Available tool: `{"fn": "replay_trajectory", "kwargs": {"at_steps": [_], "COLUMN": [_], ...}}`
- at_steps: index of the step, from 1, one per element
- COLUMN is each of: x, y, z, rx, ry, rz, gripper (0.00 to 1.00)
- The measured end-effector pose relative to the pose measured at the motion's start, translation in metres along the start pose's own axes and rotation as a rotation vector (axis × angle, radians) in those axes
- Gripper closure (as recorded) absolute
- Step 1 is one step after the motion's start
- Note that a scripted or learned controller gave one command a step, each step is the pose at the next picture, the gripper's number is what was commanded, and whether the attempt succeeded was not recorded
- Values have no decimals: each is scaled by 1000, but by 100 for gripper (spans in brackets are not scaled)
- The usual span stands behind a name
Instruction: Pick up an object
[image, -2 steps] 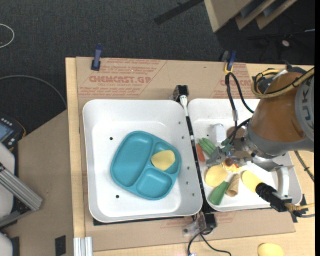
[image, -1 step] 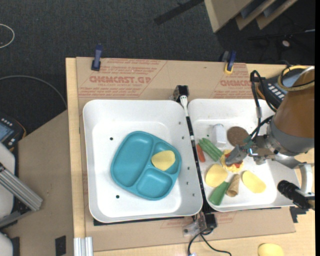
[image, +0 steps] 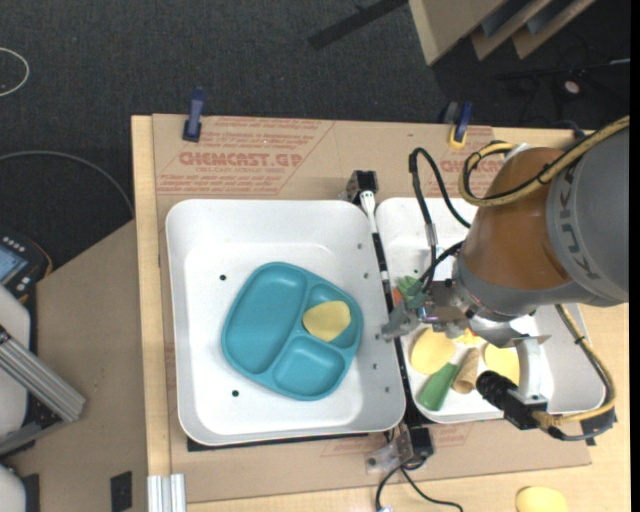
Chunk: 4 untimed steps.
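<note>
Arm (image: 545, 230) reaching in from the right, its grey body and orange band hanging low over the right bin (image: 570, 385) and hiding much of it. The wrist points down and leftward, so the jaws (image: 412, 312) sit at that bin's left wall, close to the divider between the two bins. Whether they are open or closed cannot be told, since cables and the wrist cover them; nothing is visibly held between them.

Just below the wrist, in the right bin, lie a pale yellow round piece (image: 432, 350), a green object (image: 436, 386) lying at a slant, a tan cone-shaped piece (image: 468, 372) touching it, and another yellow item (image: 502, 362) partly under the arm.

In the left bin (image: 200, 240), a teal divided plate (image: 288, 330) rests flat near the middle, with a yellow object (image: 326, 319) in its upper right compartment. Both bins sit on the table (image: 150, 300), covered with brown cardboard.
</note>
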<state>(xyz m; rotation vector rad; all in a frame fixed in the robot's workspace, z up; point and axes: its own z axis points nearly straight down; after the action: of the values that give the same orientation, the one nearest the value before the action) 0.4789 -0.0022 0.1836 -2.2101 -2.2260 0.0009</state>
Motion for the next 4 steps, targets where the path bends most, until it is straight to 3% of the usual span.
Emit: {"fn": "replay_trajectory", "kwargs": {"at_steps": [2,3,4], "x": [-57,-105,-103], "y": [0,-1,1], "z": [-1,103,87], "rx": [-4,2,-7], "ry": [-4,0,-3], "rz": [10,13,9], "gripper": [0,0,100]}}
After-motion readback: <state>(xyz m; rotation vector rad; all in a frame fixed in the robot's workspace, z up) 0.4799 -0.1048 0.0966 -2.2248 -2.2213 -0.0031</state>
